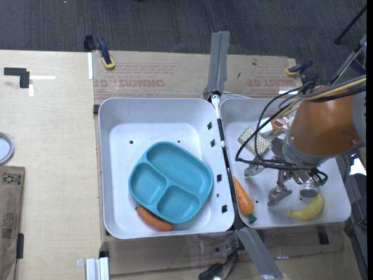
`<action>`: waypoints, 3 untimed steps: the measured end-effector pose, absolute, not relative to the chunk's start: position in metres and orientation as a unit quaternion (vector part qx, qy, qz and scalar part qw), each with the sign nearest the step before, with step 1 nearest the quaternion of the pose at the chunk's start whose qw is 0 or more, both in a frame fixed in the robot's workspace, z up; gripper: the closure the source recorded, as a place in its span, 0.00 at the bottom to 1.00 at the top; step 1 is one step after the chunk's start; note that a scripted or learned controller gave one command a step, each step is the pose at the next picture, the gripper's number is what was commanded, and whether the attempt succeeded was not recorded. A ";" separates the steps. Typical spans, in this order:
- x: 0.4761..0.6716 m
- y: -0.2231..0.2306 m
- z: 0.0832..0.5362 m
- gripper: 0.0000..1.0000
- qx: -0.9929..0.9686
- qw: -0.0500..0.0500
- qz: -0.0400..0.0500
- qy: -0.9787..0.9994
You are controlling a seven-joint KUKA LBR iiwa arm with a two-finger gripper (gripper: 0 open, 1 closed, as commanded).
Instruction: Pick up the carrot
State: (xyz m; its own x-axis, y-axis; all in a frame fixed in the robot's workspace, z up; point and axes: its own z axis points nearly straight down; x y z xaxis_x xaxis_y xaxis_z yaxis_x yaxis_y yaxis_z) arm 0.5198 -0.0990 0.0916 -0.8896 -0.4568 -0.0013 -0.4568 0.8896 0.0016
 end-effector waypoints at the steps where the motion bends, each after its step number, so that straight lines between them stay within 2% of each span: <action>1: 0.499 -0.101 0.092 0.00 -0.405 0.001 0.001 0.914; 2: 0.487 -0.101 0.091 0.00 -0.362 0.000 0.001 0.932; 3: 0.487 -0.098 0.092 0.00 -0.394 0.001 -0.001 0.919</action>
